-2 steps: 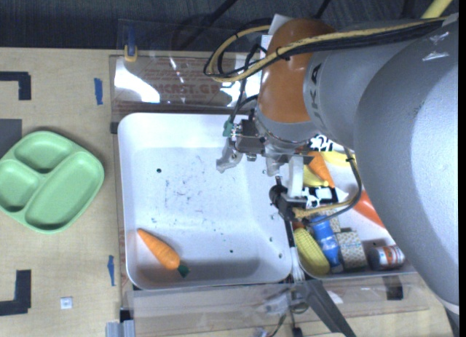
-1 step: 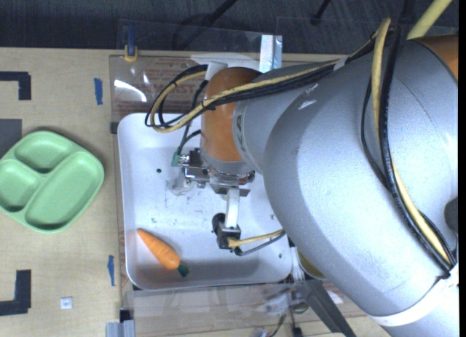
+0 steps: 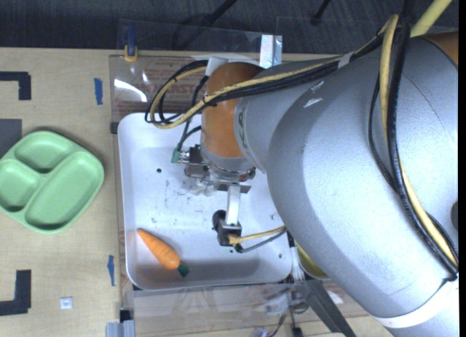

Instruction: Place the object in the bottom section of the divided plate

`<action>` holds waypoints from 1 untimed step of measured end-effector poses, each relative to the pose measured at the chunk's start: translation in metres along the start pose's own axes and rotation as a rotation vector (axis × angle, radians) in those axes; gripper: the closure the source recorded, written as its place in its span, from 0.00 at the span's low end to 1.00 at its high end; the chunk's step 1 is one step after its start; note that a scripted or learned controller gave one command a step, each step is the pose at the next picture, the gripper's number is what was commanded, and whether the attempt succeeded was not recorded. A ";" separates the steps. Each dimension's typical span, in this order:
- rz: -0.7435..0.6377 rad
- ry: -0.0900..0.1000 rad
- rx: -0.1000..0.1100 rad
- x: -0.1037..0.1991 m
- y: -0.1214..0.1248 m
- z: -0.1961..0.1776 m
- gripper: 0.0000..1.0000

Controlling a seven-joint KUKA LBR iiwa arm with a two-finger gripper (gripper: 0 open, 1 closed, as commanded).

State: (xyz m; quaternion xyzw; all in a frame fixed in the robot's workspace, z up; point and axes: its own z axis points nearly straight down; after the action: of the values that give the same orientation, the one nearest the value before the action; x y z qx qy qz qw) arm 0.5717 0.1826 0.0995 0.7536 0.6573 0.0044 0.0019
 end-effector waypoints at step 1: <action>0.209 -0.004 0.001 0.046 0.029 0.010 1.00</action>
State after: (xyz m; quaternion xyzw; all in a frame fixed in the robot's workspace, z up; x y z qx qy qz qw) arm 0.6063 0.2242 0.0896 0.8182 0.5749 0.0028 0.0021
